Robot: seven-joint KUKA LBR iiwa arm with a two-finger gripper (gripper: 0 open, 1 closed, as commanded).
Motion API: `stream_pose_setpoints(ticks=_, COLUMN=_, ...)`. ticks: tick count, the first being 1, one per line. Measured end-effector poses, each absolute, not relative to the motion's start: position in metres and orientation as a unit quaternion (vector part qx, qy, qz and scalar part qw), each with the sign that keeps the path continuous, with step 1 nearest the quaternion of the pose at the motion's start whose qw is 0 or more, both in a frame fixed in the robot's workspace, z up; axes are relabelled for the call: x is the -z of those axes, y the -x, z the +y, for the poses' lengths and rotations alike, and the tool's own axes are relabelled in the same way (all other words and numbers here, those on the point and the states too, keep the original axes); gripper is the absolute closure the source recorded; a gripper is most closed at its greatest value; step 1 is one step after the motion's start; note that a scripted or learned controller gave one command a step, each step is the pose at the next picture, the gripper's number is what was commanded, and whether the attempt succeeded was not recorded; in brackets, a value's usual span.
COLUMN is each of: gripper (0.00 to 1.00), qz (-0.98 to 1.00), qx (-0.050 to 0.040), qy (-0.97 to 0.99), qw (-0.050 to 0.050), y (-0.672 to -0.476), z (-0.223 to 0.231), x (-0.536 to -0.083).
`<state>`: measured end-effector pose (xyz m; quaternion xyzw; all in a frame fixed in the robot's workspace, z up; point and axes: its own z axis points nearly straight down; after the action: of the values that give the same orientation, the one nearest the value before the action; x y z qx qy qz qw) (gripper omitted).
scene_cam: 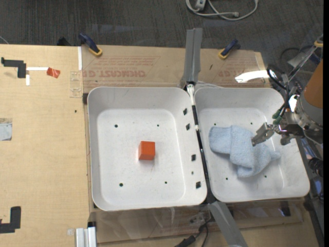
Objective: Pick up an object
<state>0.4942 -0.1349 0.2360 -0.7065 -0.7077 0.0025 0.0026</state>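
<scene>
Gripper (263,136) over right bin (293,187), at right edge of blue cloth (240,149) — can't tell if open or shut, or if it grips cloth. Cloth lies crumpled mid-bin. Red block (147,151) sits alone in left bin (103,184).

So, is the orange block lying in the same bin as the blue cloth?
No, the orange block sits in the left bin, the blue cloth in the right bin.

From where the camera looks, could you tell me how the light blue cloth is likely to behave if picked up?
The light blue cloth lies crumpled in folds in the right bin, so it is probably floppy and would drape. It looks soft and light. The hand is at its edge; a pinch might catch just one layer.
</scene>
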Motion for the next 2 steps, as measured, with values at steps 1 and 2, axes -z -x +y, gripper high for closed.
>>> stream_pose_setpoints(ticks=1, gripper=0.00, qz=-0.721, qx=-0.0016, qy=0.693, qw=0.003, y=-0.4803, z=-0.1784, x=-0.1031)
stream_pose_setpoints(ticks=2, gripper=1.00, qz=-0.720, qx=-0.0024, qy=0.694, qw=0.005, y=-0.4807, z=-0.1783, x=-0.1092)
